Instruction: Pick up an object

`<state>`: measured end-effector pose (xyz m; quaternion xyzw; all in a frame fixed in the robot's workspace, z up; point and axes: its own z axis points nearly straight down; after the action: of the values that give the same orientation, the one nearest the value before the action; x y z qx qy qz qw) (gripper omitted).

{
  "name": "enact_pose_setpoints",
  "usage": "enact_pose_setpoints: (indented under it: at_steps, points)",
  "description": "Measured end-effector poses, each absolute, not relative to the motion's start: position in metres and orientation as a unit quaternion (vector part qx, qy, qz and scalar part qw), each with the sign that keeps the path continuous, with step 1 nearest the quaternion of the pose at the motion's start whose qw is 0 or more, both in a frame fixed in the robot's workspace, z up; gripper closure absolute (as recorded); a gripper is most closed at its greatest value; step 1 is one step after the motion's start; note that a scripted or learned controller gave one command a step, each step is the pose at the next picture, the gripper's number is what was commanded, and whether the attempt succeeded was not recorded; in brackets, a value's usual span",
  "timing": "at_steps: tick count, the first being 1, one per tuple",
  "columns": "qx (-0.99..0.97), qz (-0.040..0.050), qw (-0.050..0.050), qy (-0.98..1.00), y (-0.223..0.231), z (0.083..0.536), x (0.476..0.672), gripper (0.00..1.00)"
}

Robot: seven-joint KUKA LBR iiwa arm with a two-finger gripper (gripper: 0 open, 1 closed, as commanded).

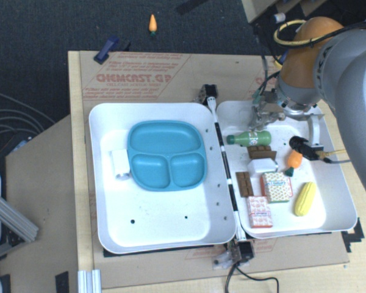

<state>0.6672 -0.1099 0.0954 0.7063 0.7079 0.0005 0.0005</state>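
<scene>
My gripper (259,119) hangs over the back of the right bin (341,194), just above a green bottle (250,139) that lies on its side. Below the bottle are a small brown block (260,152) and a white block (262,165). Further forward lie a brown bar (244,184), a red-and-white box (259,212) and a patterned box (277,187). A yellow corn cob (304,198) and a small orange piece (294,160) sit toward the right side. The arm covers the bin's back right corner.
The left bin (104,163) holds a blue divided plate (166,154) and a small white item (119,163) beside it. On the floor behind the bench lie a blue object (106,50) and a small orange object (152,23).
</scene>
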Motion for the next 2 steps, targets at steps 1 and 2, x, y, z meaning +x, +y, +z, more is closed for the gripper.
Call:
enact_pose_setpoints:
  at_steps: [1,2]
  points:
    - [0.706,0.0003,0.000,0.708,-0.110,0.095,0.667,0.00]
    - [0.707,-0.0007,-0.001,0.707,-0.114,0.084,0.628,0.00]
